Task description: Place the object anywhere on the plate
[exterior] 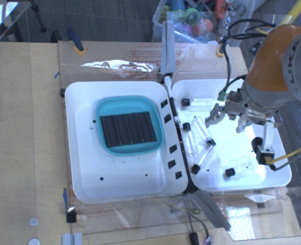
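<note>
A teal plate (107, 108) sits in the left white bin (84, 172). On it lies a flat black ridged block (127, 129). The right bin (278, 175) holds several clear tubes with black caps, among them one near the divider (197, 132), one below it (202, 161) and one at the front (238, 171). My gripper (227, 120) hangs over the middle of the right bin, above the tubes. Its two fingers (212, 117) are spread apart with nothing between them.
A black-notched divider (172, 137) separates the two bins. A clear box of colourful toys (201, 9) stands behind the bins. A cable (288, 157) runs off to the right of the wrist.
</note>
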Motion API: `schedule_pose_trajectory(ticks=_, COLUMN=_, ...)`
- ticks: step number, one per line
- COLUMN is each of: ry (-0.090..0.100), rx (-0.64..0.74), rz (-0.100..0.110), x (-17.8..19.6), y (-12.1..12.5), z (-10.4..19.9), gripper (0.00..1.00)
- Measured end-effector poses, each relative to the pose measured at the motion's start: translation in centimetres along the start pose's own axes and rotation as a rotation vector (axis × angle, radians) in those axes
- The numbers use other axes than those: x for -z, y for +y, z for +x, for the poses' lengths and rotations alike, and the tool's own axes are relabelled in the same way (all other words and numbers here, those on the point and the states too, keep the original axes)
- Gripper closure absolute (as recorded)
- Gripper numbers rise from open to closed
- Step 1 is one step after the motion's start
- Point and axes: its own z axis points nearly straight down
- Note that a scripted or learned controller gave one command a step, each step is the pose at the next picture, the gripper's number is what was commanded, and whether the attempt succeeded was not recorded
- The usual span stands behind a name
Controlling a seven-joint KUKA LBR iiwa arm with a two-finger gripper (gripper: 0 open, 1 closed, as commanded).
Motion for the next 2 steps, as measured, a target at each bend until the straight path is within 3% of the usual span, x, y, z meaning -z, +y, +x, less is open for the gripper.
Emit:
schedule_pose_trajectory(ticks=1, ry=0.000, rx=-0.169, rz=-0.001, x=6.0, y=1.3, z=-4.8, gripper=0.00)
schedule_pose_trajectory(ticks=2, ry=0.000, rx=-0.194, rz=-0.003, x=23.2, y=5.4, z=-9.5, gripper=0.00)
